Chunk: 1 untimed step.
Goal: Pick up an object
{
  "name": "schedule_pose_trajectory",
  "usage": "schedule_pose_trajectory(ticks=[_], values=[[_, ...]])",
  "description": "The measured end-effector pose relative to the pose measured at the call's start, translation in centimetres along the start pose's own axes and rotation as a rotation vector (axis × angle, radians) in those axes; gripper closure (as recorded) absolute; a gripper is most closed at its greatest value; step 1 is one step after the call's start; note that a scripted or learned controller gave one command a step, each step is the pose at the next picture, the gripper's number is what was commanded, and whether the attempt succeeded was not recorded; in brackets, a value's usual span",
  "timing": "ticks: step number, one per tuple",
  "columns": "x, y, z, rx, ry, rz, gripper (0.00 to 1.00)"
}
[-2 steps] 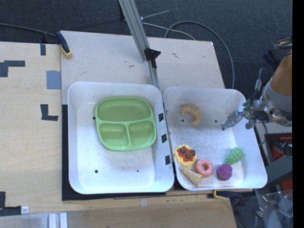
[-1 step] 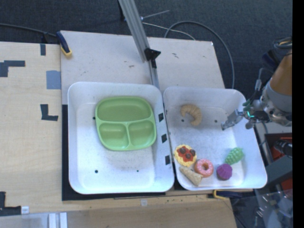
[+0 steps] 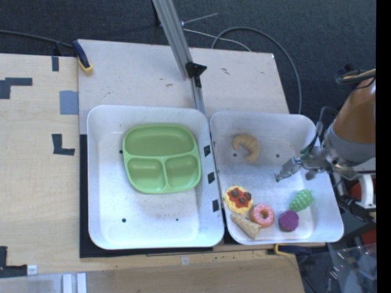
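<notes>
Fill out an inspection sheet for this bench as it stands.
Surface: two white bins, left bin, right bin.
Job's things: croissant, pizza toy, donut, purple fruit, green fruit, wedge, all in right bin.
Clutter: green divided plate in left bin.
Grippers: pincer low over right bin, holding nothing.
Cables: grey cable behind bins.
Surroundings: dark carpet.

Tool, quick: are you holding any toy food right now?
Tool: nothing between its fingers; it hangs above the right bin. Open or closed cannot be told.
</notes>
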<state>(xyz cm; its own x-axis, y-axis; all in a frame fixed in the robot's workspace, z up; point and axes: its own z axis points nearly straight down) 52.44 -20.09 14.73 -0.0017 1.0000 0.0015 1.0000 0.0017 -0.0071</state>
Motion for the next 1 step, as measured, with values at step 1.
schedule_pose_trajectory(ticks=[1], values=[[0.12,-0.14,5.44,0.000,0.000,0.000,0.00]])
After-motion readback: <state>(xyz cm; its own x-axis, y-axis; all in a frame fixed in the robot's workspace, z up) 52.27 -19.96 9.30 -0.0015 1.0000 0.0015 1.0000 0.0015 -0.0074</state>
